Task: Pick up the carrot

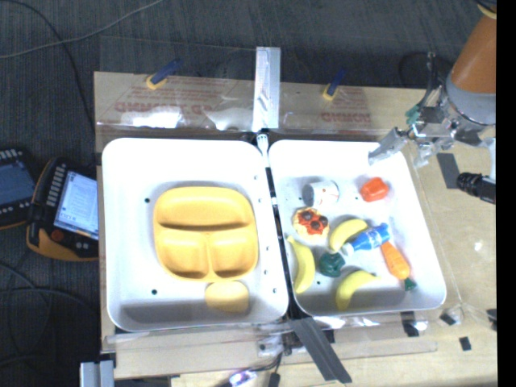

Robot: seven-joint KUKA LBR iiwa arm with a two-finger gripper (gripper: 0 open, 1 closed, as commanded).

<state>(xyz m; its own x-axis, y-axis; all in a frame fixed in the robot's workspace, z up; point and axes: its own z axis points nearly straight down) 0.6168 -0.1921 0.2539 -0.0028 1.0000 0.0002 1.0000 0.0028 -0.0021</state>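
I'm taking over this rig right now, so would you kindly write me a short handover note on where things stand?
Gripper: above the right bin's far right corner, holding nothing.
Carrot: lying untouched near the right bin's right wall, beside the blue bottle, with bananas nearby.
Left bin: holds the yellow tray.
Done: nothing yet; no grasp made.
Left: bring the gripper over the carrot, come down, close on it and lift.

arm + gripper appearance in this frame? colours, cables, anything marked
The arm shows a wide orange band over a grey wrist section. The gripper is pale grey metal with slim fingers, a small green part at its base and thin wires along it. No markings are legible.
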